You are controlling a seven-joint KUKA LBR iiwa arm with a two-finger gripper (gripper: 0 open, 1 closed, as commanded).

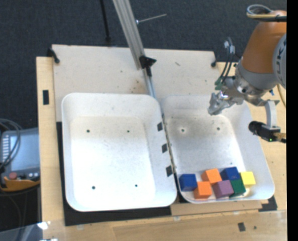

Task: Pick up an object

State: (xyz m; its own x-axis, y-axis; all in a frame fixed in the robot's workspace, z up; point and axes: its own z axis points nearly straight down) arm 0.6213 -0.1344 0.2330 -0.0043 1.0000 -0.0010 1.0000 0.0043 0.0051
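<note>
A dark carpeted floor surrounds a pale wooden worktop [45, 134] that carries two shallow white bins side by side, with a slanted metal pole [131, 31] rising behind them.

From the camera view, the left bin [113, 152] lies bare, while the right bin [216, 139] holds a huddle of small coloured blocks [218, 182] pressed into its near corner: blue, orange, purple, green and yellow, most of them touching one another. The arm enters from the right, and its tool [218, 104] hangs above the far edge of the right bin, well apart from the blocks. Whether the tool is spread or closed I cannot tell, and nothing is seen in it.

The blocks lie toward the camera from the tool, along the bin's length and only slightly across it. So the coming move is, in my judgement, a travel toward the near corner, then a descent.
</note>
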